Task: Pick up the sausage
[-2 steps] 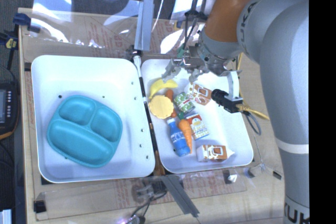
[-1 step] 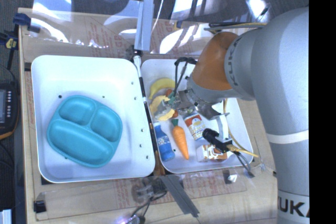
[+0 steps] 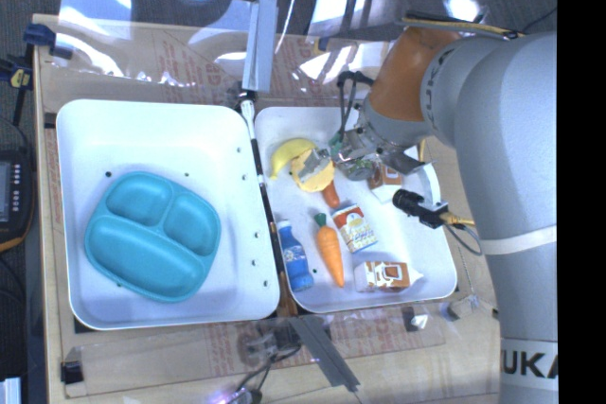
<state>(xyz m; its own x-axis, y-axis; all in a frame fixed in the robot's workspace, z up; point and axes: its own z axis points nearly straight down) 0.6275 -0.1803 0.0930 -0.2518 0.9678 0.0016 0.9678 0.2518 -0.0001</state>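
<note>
The sausage (image 3: 331, 195) is a short reddish-orange piece in the right bin (image 3: 437, 246), just below a yellow lemon-like piece (image 3: 315, 173). My gripper (image 3: 350, 162) hangs low over the upper middle of that bin, right of the yellow piece and a little above and to the right of the sausage. I see nothing held in it. A brown object (image 3: 389, 173) lies partly hidden under the wrist.
In the right bin lie a banana (image 3: 289, 151), a carrot (image 3: 329, 253), a blue bottle (image 3: 294, 258) and two small cartons (image 3: 355, 227) (image 3: 383, 275). The left bin (image 3: 76, 123) holds a blue divided plate (image 3: 151, 234).
</note>
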